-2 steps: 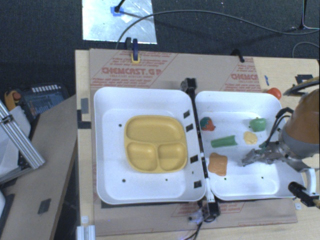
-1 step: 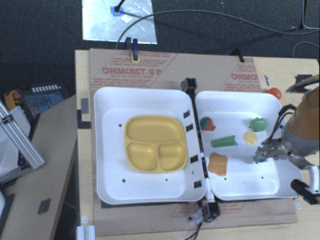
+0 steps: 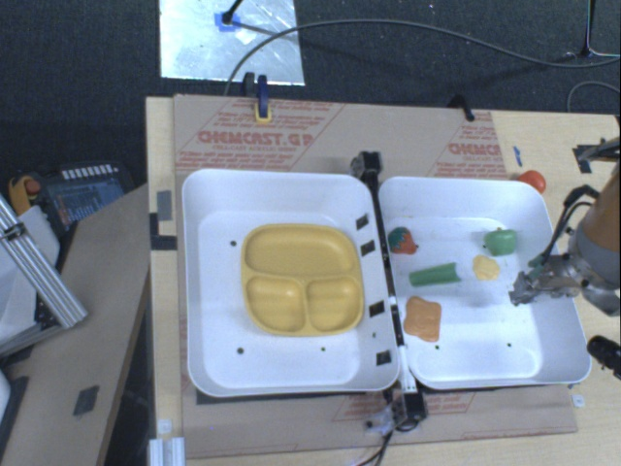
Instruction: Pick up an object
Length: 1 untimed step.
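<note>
Gripper: the gripper (image 3: pixel 527 289) sits low at the right side of the right bin; its dark metal tip points toward the bin's middle; whether its tips are spread or pressed together cannot be told, the detail being too small and blurred; nothing shows between them
Nearest things: the yellow piece (image 3: pixel 486 268) lies just beside the tip, apart from it; the green round toy (image 3: pixel 501 242) lies near it, toward the far wall
Green stick: the green stick (image 3: pixel 434 275) lies flat at the bin's middle; its long axis runs across the bin, the right end tipped slightly toward the far wall
Other things: the orange slab (image 3: pixel 423 318) lies near the divider, its long axis running roughly near to far; the red and green toy (image 3: pixel 401 241) lies close to the divider, well apart from the gripper
Right bin: the right bin (image 3: pixel 505 362) holds all five toys on its white floor
Left bin: the left bin (image 3: pixel 213 260) holds a yellow divided tray (image 3: pixel 299 278) with three compartments, one long one on the far side, two smaller on the near side
Arm: the arm (image 3: pixel 597 260) comes in from the right edge, over the bin's right rim, wrist bent down into the bin; cables loop beside it
Bench: the bins rest on a brown printed board (image 3: pixel 291 134)
</note>
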Tool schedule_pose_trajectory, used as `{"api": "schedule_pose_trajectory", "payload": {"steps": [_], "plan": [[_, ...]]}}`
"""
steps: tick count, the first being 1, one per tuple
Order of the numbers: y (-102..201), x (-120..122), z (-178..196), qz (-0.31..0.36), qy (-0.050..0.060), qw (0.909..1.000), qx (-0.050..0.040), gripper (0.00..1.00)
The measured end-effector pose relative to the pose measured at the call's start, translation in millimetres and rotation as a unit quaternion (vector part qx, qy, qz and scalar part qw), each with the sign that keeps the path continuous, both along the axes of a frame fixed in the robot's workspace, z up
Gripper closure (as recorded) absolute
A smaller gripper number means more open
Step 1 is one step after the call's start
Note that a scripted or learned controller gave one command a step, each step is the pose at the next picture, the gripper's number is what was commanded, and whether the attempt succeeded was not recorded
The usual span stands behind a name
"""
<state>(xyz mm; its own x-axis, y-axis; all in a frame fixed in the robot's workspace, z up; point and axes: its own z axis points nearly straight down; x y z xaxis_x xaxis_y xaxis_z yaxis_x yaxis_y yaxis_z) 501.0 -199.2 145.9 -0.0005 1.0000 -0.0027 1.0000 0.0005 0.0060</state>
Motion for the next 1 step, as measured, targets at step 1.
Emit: {"api": "schedule_pose_trajectory", "payload": {"steps": [1], "plan": [[-5.4,2.3,44.5,0.001,0.0,1.0,-0.0001,1.0]]}}
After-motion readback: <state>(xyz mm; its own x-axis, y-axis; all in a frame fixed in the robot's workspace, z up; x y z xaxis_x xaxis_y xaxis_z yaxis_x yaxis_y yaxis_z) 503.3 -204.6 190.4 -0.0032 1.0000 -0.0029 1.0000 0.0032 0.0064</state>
